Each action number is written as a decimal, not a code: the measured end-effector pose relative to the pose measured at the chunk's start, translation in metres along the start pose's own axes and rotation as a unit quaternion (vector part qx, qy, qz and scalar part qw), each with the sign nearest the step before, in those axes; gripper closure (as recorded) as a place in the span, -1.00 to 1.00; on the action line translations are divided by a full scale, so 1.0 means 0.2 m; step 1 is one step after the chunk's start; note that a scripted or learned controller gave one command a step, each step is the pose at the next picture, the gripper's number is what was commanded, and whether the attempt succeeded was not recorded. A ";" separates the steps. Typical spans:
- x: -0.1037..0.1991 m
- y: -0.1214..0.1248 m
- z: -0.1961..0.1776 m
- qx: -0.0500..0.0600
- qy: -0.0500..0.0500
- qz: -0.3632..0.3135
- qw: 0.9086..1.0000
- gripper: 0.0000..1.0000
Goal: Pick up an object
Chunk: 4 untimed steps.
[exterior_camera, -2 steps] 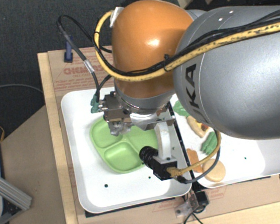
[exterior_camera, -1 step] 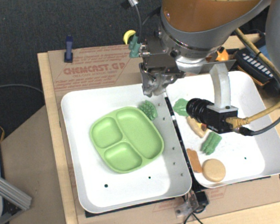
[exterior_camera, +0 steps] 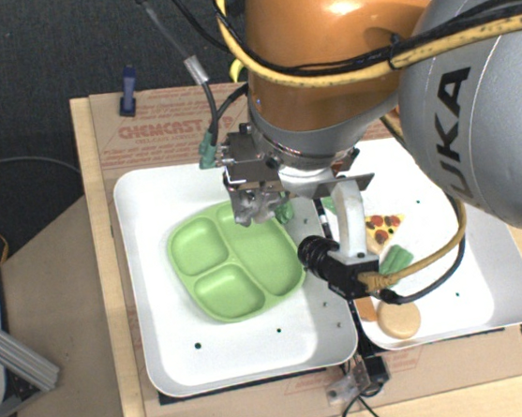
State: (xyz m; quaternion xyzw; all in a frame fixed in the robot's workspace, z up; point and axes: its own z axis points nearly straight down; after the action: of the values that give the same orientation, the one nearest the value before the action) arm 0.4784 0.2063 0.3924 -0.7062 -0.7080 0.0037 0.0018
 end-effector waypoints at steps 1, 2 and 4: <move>0.00 0.00 -0.07 -0.005 0.001 0.000 1.000 1.00; -0.20 0.00 0.48 0.002 -0.001 0.004 1.000 1.00; -0.11 0.01 0.23 -0.005 0.002 0.000 1.000 1.00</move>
State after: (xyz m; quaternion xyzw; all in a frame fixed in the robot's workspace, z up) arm 0.4795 0.1840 0.3459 -0.7065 -0.7077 -0.0011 -0.0005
